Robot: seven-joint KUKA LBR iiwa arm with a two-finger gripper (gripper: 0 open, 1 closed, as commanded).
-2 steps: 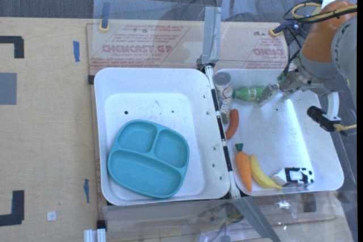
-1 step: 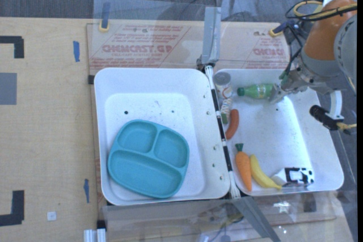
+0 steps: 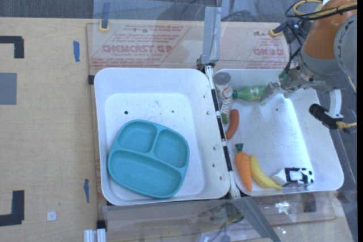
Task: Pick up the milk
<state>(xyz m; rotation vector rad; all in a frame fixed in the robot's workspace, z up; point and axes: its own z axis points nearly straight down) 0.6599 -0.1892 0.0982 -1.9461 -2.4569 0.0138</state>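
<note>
- Milk carton (image 3: pixel 299 176): near corner of right bin (image 3: pixel 317 190), just beside banana (image 3: pixel 262 173).
- Gripper (image 3: pixel 282 85): well apart from carton, beside green bottle (image 3: pixel 249 93); grip state cannot be told.

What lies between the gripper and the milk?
In the camera view, bare white bin floor lies between the gripper and the milk; the banana sits left of that stretch.

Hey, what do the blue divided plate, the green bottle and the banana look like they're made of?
The blue divided plate looks like molded plastic: uniform teal, matte, smooth rounded compartment ridges. The green bottle appears to be translucent plastic, since light passes through its body. The banana is evenly yellow and smooth, so probably a plastic toy, though the picture can't rule out real fruit.
</note>
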